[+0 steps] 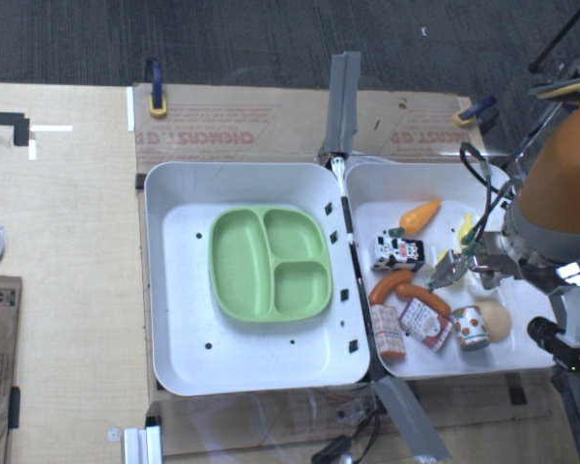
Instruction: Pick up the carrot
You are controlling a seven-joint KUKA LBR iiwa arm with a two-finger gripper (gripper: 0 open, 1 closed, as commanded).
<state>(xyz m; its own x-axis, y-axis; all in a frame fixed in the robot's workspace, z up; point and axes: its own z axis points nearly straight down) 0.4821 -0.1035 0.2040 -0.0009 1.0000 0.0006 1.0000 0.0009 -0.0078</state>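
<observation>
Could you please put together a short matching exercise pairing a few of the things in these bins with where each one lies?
Things:
1. carrot
2. green divided plate
3. sausages
4. pincer

Places:
A. middle of the left bin
B. far part of the right bin
C. over the right bin, just right of the sausages
D. right bin, below the black-and-white toy

Pairs: 1-B, 2-A, 3-D, 4-C

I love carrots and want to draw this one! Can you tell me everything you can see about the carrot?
The carrot is small and bright orange, with a smooth, plastic-looking surface like toy food. It is fat at one end and thinner at the other, where a yellowish tip shows. It lies flat on a slant near the back of the right bin. Nothing touches it: the black-and-white cow-patterned toy sits just in front of it, apart, and the gripper hangs farther forward.
</observation>
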